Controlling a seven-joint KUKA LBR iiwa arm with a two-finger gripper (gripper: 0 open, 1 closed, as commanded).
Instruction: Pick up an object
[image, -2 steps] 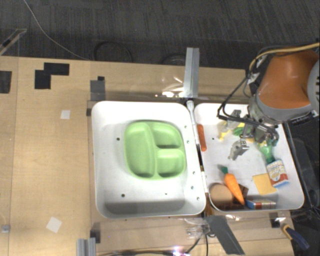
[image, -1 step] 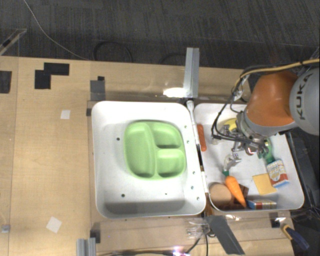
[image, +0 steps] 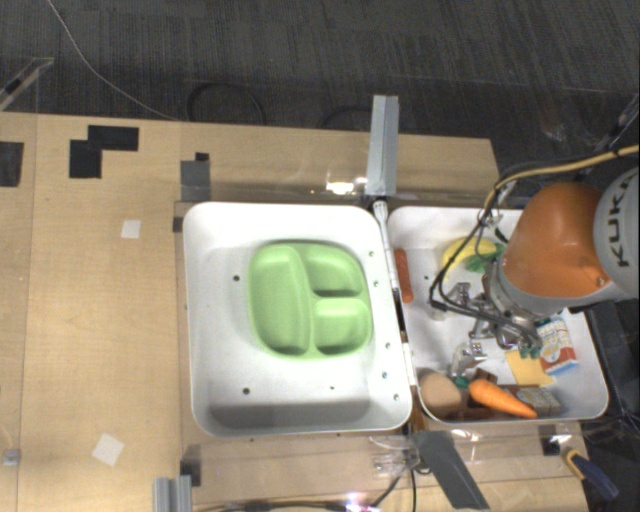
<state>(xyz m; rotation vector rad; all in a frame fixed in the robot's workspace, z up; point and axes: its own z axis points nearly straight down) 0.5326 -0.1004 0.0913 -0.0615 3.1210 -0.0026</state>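
Observation:
The arm's orange band (image: 552, 240) hangs over the right bin (image: 428, 330). Below it, my gripper (image: 474, 352) points down into the bin's front half, just above an orange carrot (image: 500, 398) and a brown potato-like piece (image: 440, 390). A yellow cheese-like block (image: 528, 370) lies right of the gripper, partly under the wrist. Behind the arm a yellow banana (image: 462, 250) peeks out, and a thin red stick (image: 402, 275) lies along the bin's left wall. Nothing is visibly held.
The left bin (image: 215, 300) holds a green divided plate (image: 308, 298). A small coloured packet (image: 558, 340) lies at the right bin's right side. Yellow and black cables (image: 520, 180) loop from the arm over the bin's back edge.

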